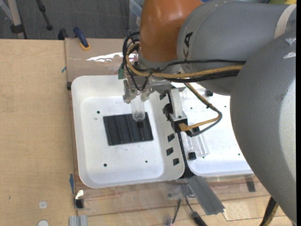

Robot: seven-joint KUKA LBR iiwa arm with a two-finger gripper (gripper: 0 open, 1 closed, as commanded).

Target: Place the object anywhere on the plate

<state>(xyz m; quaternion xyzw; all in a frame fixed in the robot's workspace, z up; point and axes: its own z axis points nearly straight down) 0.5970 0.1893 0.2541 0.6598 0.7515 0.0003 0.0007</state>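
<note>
arm (221, 41) reaches in over both bins | left bin (89, 126) holds the dark ribbed plate (128, 128) | gripper (137, 98) hovers at the plate's upper right edge, fingers clasping a small clear object (138, 114) | risk: release this near the rim may tip it off the plate

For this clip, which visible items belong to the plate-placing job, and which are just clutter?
Job items:
- gripper, above the left bin
- small clear object at its tips; a grip can't be confirmed
- black ribbed plate
- left white bin

Lying about:
- right white bin
- blue clamp on the bench
- clear storage box behind
</note>
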